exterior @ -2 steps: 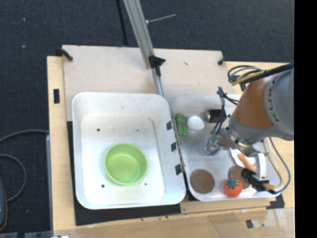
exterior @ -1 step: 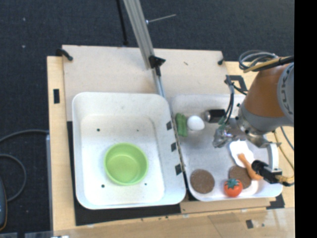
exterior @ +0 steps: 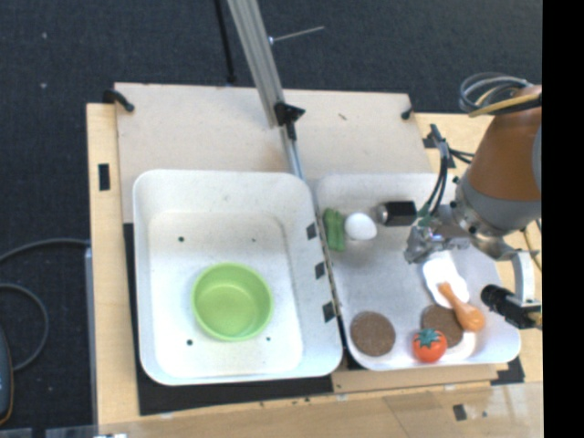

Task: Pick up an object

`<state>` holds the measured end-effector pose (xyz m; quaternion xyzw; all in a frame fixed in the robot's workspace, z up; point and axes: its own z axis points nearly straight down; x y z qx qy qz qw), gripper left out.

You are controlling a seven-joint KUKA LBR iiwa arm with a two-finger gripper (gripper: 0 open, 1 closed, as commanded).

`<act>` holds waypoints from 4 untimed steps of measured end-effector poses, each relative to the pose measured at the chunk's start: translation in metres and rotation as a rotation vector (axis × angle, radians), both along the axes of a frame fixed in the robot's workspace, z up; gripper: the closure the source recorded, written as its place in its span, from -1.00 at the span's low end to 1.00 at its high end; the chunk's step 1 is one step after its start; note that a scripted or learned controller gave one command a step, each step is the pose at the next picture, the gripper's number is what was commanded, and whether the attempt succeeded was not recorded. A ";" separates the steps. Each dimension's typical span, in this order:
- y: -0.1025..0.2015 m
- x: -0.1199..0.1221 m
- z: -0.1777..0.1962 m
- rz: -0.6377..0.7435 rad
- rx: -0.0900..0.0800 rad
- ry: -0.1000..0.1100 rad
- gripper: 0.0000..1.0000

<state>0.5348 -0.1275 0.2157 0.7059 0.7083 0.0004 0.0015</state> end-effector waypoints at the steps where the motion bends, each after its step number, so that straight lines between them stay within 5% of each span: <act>1: -0.001 0.002 0.042 0.000 0.000 -0.004 1.00; 4: 0.159 0.040 0.034 0.005 0.003 0.001 1.00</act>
